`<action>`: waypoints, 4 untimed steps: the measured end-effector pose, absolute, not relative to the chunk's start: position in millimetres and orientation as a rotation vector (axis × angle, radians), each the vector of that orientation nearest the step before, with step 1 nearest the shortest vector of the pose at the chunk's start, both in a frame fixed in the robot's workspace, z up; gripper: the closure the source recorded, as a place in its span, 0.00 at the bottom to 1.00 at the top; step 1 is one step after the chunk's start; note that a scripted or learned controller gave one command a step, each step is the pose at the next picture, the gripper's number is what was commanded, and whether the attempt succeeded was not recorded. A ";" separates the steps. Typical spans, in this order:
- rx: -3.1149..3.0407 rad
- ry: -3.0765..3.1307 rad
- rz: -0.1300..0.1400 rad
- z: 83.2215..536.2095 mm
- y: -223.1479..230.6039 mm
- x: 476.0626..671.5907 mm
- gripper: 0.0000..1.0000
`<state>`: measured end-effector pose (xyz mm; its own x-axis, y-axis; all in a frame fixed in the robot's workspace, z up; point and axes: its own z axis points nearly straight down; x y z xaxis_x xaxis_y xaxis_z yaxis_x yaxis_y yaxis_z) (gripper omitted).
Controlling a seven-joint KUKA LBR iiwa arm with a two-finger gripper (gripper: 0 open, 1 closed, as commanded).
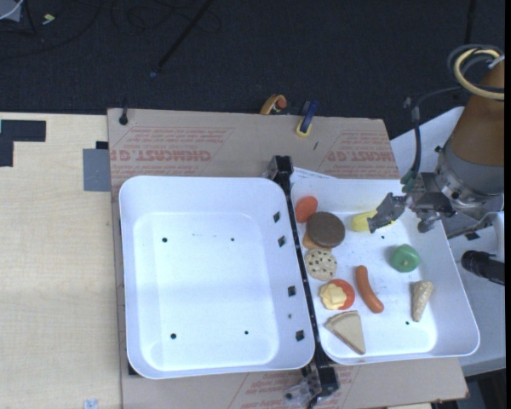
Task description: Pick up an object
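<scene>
A small yellow toy piece (363, 222) lies on the floor of the right-hand shallow white bin (460, 335), near its upper edge. It is the object nearest the arm, so it looks like the likeliest pick, though that is a judgement. The dark two-finger pincer (395, 211) hangs just beside it on the right, with one finger reaching down and left until its tip seems to touch or overlap the yellow piece. The fingers look spread apart, and nothing sits between them, so the pincer holds nothing yet.

To do this step well, the pincer probably needs to centre over the yellow piece so a finger falls on each side, then go down to the bin floor before closing. Closing from here risks nudging the piece away.

Other toy foods share the bin. A brown round disc like a burger patty (326, 228) sits left of the yellow piece, with an orange round piece (306, 208) above it and a speckled cookie (321, 265) below. A green apple-like ball (403, 258) lies below the pincer. Further down are an orange-red sausage (369, 289), a yellow-and-red round piece (336, 295), a tan wedge of bread (348, 330) and a pale cone (421, 300).

The left-hand white bin (136, 271) adjoins it on the brown cardboard-covered bench (196, 143). The grey arm (477, 156) enters from the right.
</scene>
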<state>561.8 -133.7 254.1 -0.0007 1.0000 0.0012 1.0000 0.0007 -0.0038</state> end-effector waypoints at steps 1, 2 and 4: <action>-2.212 -2.218 0.008 83.0 -91.3 589.4 0.00; -2.220 -2.225 -0.003 88.4 -86.0 646.2 0.00; -2.224 -2.219 0.003 89.1 -174.7 617.8 0.00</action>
